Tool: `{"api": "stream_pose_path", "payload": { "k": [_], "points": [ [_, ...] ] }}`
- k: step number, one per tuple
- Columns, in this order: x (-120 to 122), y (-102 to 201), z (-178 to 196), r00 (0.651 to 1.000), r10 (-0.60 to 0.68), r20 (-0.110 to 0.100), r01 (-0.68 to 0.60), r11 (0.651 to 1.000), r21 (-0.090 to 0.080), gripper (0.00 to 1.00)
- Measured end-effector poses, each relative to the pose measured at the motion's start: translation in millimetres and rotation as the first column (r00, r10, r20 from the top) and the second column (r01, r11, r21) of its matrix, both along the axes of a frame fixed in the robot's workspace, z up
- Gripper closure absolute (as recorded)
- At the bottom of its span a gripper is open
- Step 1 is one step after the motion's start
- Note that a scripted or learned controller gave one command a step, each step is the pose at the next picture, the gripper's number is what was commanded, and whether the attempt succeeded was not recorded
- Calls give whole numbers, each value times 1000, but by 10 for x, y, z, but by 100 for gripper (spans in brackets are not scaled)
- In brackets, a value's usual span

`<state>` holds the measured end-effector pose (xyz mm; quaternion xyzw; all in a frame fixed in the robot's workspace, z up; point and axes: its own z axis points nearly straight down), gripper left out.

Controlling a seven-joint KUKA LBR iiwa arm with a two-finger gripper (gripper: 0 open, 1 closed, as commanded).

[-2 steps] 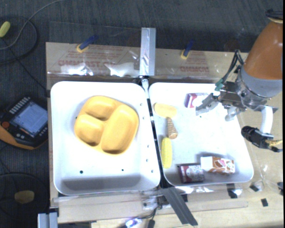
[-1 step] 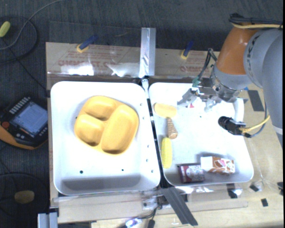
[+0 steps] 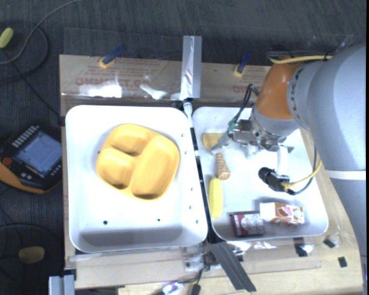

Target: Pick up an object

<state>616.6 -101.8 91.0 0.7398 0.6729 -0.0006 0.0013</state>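
Note:
My gripper (image 3: 251,135) hangs low over the upper part of the right bin (image 3: 317,223), below the orange wrist band (image 3: 275,97). Just left of it lies a small yellow wedge (image 3: 210,140). A brown ridged cone (image 3: 221,166) and a yellow corn cob (image 3: 215,196) lie along the bin's left side. At the bin's front sit a dark red packet (image 3: 247,224) and a white and red carton (image 3: 283,214). A big yellow, bread-like lump (image 3: 137,160) rests in the left bin (image 3: 80,226).
A black connector on a yellow cable (image 3: 272,177) dangles from the arm over the middle of the right bin. The grey arm body (image 3: 341,115) covers the bin's right edge. A ridge (image 3: 197,165) divides the two bins.

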Motion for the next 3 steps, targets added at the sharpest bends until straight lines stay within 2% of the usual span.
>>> {"api": "stream_pose_path", "payload": {
  "k": [1,2,3],
  "points": [
    [-542,48,-5,999,-43,11,43,999,0,0],
    [-426,58,-9,1000,-8,7,8,1000,1,0],
    [-614,388,918,999,34,-3,-34,999,2,0]
  ]
}}
